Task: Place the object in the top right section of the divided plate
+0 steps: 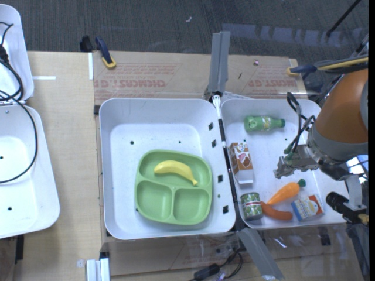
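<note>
The green divided plate (174,187) sits in the left bin (117,157) with a yellow banana (175,170) lying in its large upper section, its tip towards the right side. In the right bin (234,113) the gripper (288,165) hangs just above the carrot (283,193), with a green bottle (263,123), a small carton (241,159), a green can (251,205), a red sausage (276,212) and a little packet (306,207) around it; whether it is parted or closed I cannot tell
</note>
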